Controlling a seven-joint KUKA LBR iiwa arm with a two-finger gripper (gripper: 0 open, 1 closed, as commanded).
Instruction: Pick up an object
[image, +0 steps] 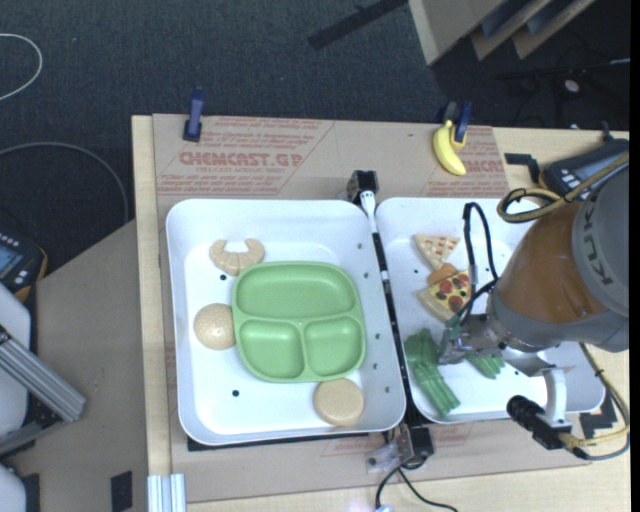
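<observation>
My gripper (458, 346) hangs low over the front part of the right bin (398, 222), at the end of the grey and orange arm (550, 275). It sits right at the upper end of a green leafy vegetable toy (430, 376) that lies by the bin's left wall. A second green piece (489, 365) shows just to the gripper's right. A pizza slice (449, 290) lies just behind the gripper, and a waffle wedge (434, 246) lies farther back. The arm hides the right half of this bin.
The left bin (184, 232) holds a green divided tray (298, 320), a croissant (237, 255), a round bun (214, 326) and a round biscuit (339, 400). A yellow banana (449, 151) lies on the bench behind the right bin. Black cables (478, 235) loop beside the arm.
</observation>
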